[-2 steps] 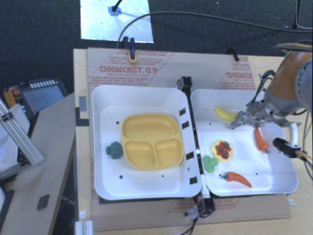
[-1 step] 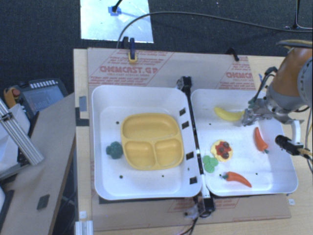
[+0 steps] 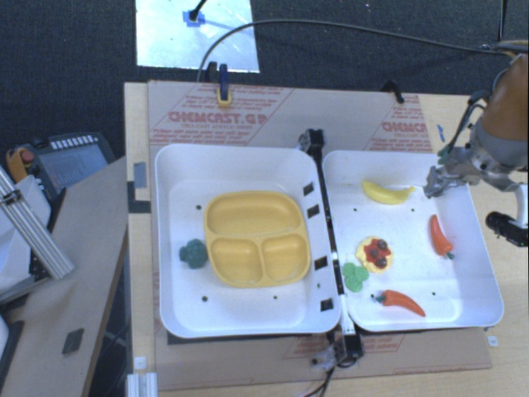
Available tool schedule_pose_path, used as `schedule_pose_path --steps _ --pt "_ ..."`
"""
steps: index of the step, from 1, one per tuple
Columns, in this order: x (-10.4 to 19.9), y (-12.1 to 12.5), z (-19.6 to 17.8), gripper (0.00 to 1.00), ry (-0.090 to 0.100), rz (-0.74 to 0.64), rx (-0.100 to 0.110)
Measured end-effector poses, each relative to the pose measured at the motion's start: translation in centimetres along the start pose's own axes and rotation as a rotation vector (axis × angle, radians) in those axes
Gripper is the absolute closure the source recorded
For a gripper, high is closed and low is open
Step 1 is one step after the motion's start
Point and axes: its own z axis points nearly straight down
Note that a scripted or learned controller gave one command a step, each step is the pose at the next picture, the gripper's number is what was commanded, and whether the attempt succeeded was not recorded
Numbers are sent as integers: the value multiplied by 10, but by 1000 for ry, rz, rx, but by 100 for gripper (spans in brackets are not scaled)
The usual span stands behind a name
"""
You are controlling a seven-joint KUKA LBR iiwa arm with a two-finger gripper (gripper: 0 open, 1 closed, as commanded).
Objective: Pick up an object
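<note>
Hovers at the far right side of the right bin [image 3: 467,281], grey and compact: the claw [image 3: 435,181], with no telling from this slant whether wide or narrow, and nothing seen held in it. Nearest to it, just to the left and lying flat on the bin floor: a yellow toy banana [image 3: 387,192], the likeliest pick. Judged light, stiff and hollow, probably smooth moulded plastic, so a little slippery but in no way fragile. Best taken across the thick middle of the curve, not at the tapering ends, where likely to squirt out sideways. Nearer the camera than the claw, and close below it: a red pepper [image 3: 440,236], slim and rounded, apt to roll. Further towards the camera and to the left: a flat round pizza piece [image 3: 375,253], a green leaf piece [image 3: 355,277] beside it, and an orange pepper [image 3: 402,302]; the 2 flat pieces look hard to get under. Well apart to the left, in the left bin [image 3: 178,190]: a yellow divided tray [image 3: 254,240] and a broccoli [image 3: 193,254]. Smooth, hard white plastic underneath, offering little friction. Open room around the banana on all sides, with the far wall not close enough to crowd a descent. Both bins on a cardboard sheet [image 3: 347,114] over the tabletop [image 3: 136,118].
</note>
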Motion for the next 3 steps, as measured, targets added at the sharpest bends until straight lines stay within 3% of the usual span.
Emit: schedule_pose_path --steps 2,3 --pt "1 5 -120 100 0 -3 0" --pt "55 2 -121 100 3 -6 5"
